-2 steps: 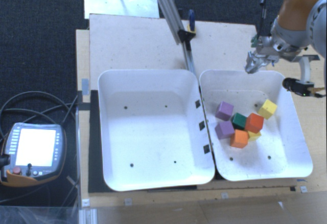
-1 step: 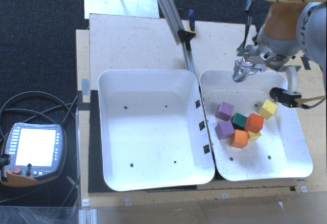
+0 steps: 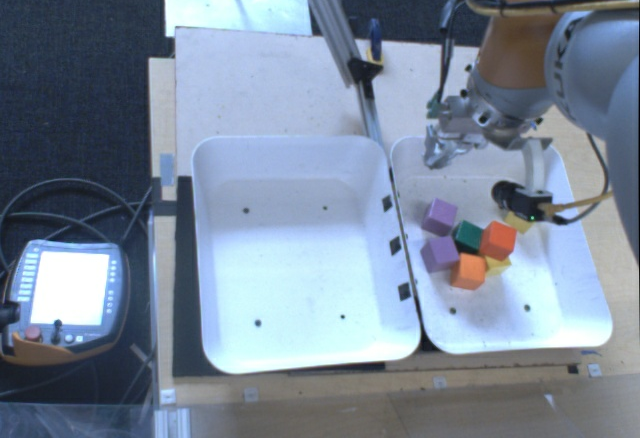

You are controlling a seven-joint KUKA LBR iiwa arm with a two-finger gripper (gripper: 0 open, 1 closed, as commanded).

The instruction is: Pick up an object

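pendant: a handheld control unit with a pale screen [image 3: 62, 299] lies on the floor at eight o'clock, cables looping behind it
left bin: the white bin [image 3: 215, 336] at six to nine o'clock
right bin: the white bin [image 3: 590, 321] at four o'clock, touching the left bin along a shared edge
blocks: a tight cluster near the right bin's middle; orange cube [image 3: 467, 271] nearest, purple cube [image 3: 439, 252] at its nine o'clock, yellow piece [image 3: 497, 264] peeking at its three o'clock, second orange cube [image 3: 498, 239] and green cube [image 3: 468, 234] behind, second purple cube [image 3: 439, 216] farthest
gripper: the gripper [image 3: 441, 153] hangs over the right bin's far edge at two o'clock, apart from the cluster; nothing shows between its fingers, and i cannot tell how far they are parted
arm: grey with an orange band [image 3: 525, 16], coming in from three o'clock
far bench: a metal strut [image 3: 325, 1] slants toward twelve o'clock
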